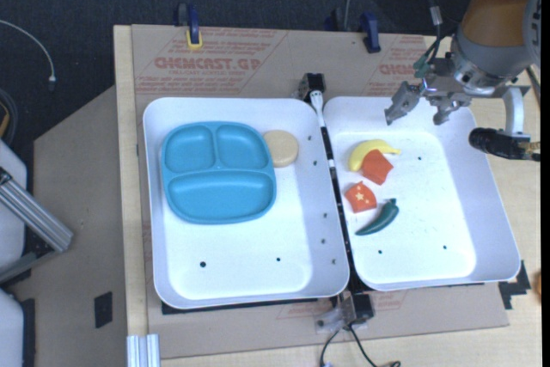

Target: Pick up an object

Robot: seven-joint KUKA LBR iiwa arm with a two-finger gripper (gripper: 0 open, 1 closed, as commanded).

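Grey steel fingers of your gripper (422, 107) are spread apart and hold nothing, over the far rim of the right bin (481, 211). The yellow banana (369, 152), two red pieces (369, 181) and green pepper (378, 217) cluster near its left wall; bare floor lies rightward.
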